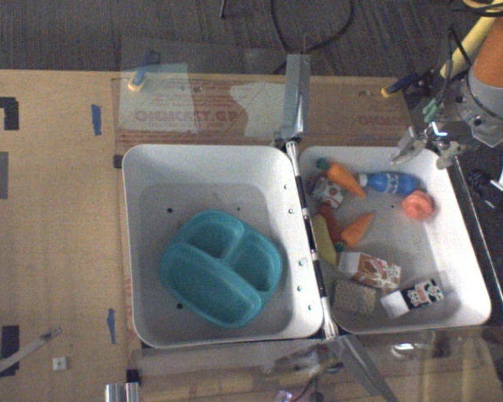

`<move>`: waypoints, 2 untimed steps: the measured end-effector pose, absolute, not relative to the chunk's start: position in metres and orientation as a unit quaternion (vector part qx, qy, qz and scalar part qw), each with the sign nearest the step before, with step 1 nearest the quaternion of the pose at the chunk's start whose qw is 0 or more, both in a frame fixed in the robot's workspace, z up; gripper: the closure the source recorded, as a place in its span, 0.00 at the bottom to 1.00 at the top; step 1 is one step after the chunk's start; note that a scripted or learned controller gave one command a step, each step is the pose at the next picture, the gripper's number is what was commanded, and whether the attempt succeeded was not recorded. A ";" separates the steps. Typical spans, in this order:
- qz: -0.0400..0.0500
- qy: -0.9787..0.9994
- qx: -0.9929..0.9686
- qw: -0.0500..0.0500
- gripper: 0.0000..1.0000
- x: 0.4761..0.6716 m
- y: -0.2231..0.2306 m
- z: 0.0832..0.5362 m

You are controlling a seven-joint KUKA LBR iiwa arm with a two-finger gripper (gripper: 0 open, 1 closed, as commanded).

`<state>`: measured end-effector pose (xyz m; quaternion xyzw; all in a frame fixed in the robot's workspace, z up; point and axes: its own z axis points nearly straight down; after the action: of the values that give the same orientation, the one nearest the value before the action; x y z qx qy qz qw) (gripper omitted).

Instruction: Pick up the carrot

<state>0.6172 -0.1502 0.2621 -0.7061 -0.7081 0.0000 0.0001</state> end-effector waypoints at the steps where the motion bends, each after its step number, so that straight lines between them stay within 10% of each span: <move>1: 0.000 -0.768 -0.640 0.000 0.00 0.657 -0.067 0.191; 2: -0.010 -0.811 -0.584 -0.015 0.00 0.663 -0.097 0.124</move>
<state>0.6632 -0.0969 0.1245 -0.5844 -0.8113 -0.0104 -0.0145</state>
